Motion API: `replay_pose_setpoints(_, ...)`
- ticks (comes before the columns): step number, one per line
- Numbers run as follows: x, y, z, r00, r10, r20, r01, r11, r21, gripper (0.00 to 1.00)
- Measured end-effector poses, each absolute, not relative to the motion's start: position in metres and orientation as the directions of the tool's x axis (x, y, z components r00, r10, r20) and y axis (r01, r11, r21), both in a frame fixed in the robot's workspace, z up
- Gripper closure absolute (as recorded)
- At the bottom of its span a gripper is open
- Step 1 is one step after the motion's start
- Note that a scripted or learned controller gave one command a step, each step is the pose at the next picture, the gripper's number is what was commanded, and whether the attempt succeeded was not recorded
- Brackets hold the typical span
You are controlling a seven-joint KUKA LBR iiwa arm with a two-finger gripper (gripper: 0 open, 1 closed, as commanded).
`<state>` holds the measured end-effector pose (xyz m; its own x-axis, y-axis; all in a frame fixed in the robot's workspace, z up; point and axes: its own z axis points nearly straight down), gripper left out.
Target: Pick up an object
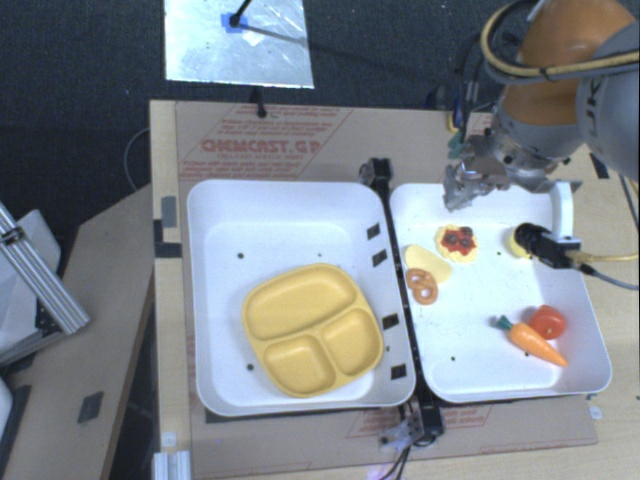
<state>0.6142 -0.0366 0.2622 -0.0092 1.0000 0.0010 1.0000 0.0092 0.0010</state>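
Watching the claw (465,196) hang over the far corner of the right bin (590,368), close to the divide between the two bins. Can't tell from this angle whether released or clenched.

Just on the camera side of the claw, and apart from it, spotting a small toy pizza (457,242) flat on the bin floor. A touch further toward the camera and slightly to the view's left of the claw, finding a pale yellow slice (432,260), then a toy pretzel (422,287) resting against that slice's near edge.

Off to the view's right of the claw, about level with the pizza, catching a small yellow piece (519,240), too hidden to name. Well away from the claw, toward the near right corner, picking out a toy carrot (535,344) and a red tomato (548,320), touching one another.

Swinging well to the view's left of the claw, into the left bin (215,268): noting a yellow three-compartment tray (312,340), lying flat and turned at a slant. Far behind the claw and leftward, seeing a silvery sheet (270,53) with a scrap of blue tape (232,23). Under both bins, reading red print on a cardboard sheet (270,138).
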Motion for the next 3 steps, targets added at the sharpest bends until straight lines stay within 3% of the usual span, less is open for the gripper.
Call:
replay_pose_setpoints(2, 0.586, 0.063, 0.255, -0.01, 1.0, 0.002, 1.0, 0.01, -0.001, 1.0)
replay_pose_setpoints(3, 0.585, 0.109, 0.252, -0.01, 1.0, 0.002, 1.0, 0.01, 0.001, 1.0)
